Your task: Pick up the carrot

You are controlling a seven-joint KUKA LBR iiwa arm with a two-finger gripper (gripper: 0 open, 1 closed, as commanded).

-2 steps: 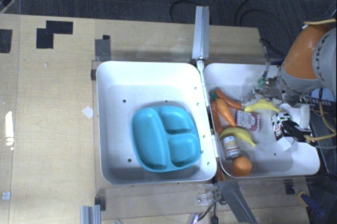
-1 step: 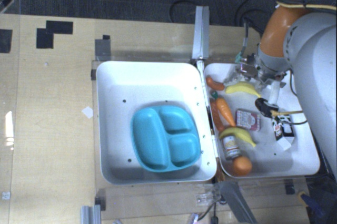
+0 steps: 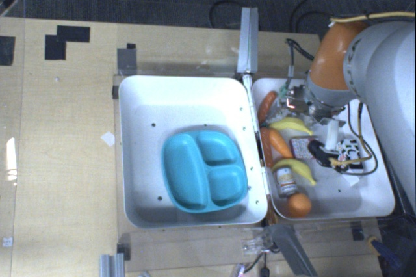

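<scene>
Camera view has the arm (image 3: 383,67) looming at the right over the right bin (image 3: 377,204), while the left bin (image 3: 136,139) holds a blue tray (image 3: 205,170). Gripper (image 3: 305,100) sits low among bananas (image 3: 292,126); whether it grips anything, I cannot tell. The carrot (image 3: 278,144) lies center-right by the divider — stiff, light, likely slippery; grab mid-length across its width.
</scene>
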